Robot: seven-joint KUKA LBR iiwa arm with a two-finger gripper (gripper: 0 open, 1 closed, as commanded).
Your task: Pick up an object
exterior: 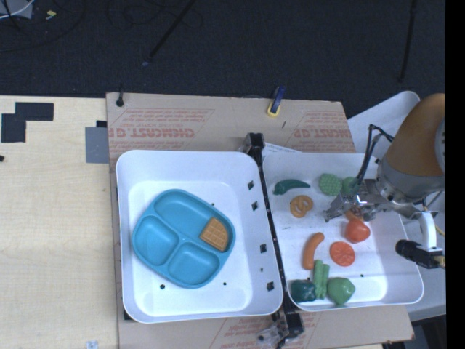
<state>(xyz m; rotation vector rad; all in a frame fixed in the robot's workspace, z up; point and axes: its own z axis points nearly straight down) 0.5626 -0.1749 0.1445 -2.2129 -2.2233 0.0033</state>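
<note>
While the gripper (pixel 354 208) hovers over the right bin (pixel 396 286), note that you cannot tell its opening or whether it holds anything. Treat the red tomato (pixel 357 231), just at its 6 o'clock, as light, stiff and slippery; take it across its widest part. At 9 o'clock, the left bin (pixel 145 169) holds a blue tray (pixel 163 238) carrying a waffle (pixel 215 233).

You've got the claw (pixel 354 211) low in the right bin (pixel 407 282), over a red tomato (pixel 357 231). Nearby: orange slice (pixel 342 253), sausage (pixel 312 249), cookie (pixel 301 206), green pepper (pixel 291 186). Left bin (pixel 145 169) holds a blue tray (pixel 163 242) with a waffle (pixel 215 233).
</note>
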